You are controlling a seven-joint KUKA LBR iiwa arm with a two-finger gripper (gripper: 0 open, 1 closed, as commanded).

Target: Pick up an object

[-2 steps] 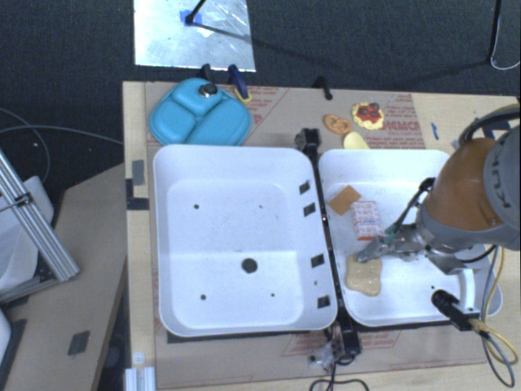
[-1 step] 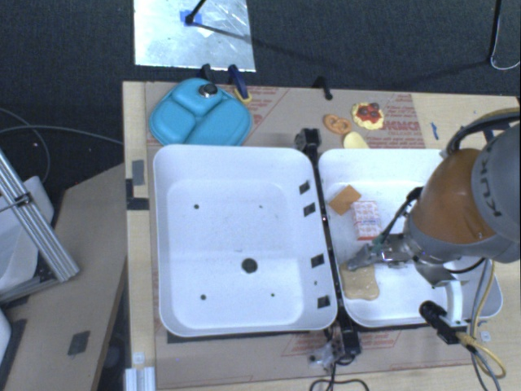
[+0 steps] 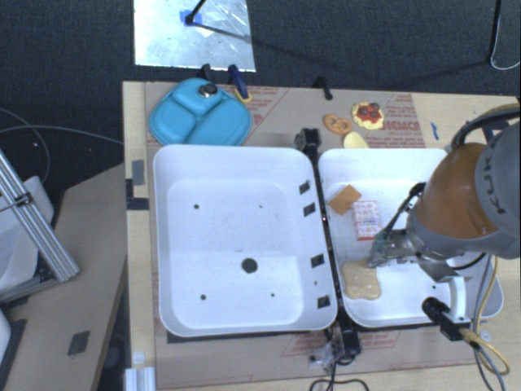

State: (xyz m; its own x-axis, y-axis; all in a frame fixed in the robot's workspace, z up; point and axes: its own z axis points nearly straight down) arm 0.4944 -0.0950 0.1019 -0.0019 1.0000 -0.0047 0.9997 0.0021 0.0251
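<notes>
Toward the lower right of the frame, inside the right white bin (image 3: 391, 163), three small things lying flat. Nearest the bin's lower left corner, a pale beige slab (image 3: 361, 283), soft-edged and flat on the floor. Just above it, near the middle of the bin, a white packet with red print (image 3: 365, 218), lying lengthwise up and down the frame. Up and left of that packet, close by but apart from it, a tan square (image 3: 347, 198), turned a little on its corner.

Reaching in from the right edge, the grey arm (image 3: 460, 206) with its orange band, bulking over the bin's right half. At its tip, the dark claw (image 3: 381, 252), low in the bin, just right of the packet's lower end and just above the beige slab's upper right edge. Whether released or clenched: cannot tell from this angle, and nothing seen gripped in it.

Left of centre, the left white bin (image 3: 175, 218), with one dark round spot (image 3: 249, 265) on its floor.

Along the upper part of the desk (image 3: 277, 104), behind the bins: a blue moulded dish (image 3: 199, 116) at the left, then a small brown biscuit shape (image 3: 335, 124), a round red-topped toy (image 3: 368, 115) and a pale yellow piece (image 3: 355, 141) at the right bin's rim.

At upper left, a shiny silver sheet (image 3: 194, 23) on the dark floor.
</notes>
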